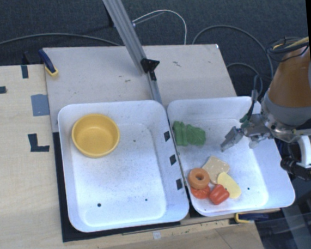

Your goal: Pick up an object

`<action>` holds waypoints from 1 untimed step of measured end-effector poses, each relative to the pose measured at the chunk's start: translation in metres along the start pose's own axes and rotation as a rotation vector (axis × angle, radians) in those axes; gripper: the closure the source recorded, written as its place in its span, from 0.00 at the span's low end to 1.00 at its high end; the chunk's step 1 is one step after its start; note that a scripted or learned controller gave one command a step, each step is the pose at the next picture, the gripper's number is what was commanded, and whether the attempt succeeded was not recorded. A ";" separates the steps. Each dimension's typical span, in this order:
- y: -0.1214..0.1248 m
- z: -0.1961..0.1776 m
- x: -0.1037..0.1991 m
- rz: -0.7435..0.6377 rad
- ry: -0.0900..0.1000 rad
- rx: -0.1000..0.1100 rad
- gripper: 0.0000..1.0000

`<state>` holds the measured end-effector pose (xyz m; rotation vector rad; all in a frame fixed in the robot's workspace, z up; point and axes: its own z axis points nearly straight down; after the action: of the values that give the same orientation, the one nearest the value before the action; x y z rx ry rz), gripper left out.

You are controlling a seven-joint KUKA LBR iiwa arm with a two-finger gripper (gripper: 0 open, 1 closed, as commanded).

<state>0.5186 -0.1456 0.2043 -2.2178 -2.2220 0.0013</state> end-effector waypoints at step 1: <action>0.000 0.000 0.000 0.000 0.000 0.000 0.00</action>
<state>0.5186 -0.1457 0.2044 -2.2184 -2.2217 0.0010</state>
